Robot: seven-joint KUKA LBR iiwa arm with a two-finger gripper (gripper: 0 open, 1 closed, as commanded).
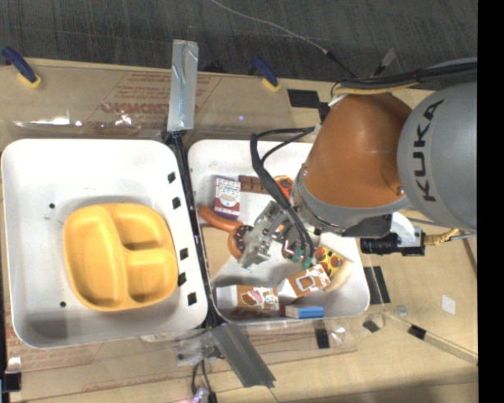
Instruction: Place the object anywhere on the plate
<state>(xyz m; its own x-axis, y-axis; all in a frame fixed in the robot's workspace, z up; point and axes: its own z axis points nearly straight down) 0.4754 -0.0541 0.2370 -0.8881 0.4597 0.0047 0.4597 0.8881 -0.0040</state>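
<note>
The yellow plate (119, 254) sits in the left bin (17, 225). The tool (260, 240) hangs low over the right bin (203, 159), at frame centre, among small food items: a hot dog (217, 218), a carton (228, 193), a pizza slice (331, 264). Whether it grips anything I cannot tell.

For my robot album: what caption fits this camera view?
Robot gripper reaches into the toy food bin beside the yellow plate.

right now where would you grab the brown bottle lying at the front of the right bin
Probably across the middle of the brown bottle, coming straight down from above. It lies flat on its side along the right bin's front wall, so only its top face is open, and the pincer is already hovering close above.
</note>
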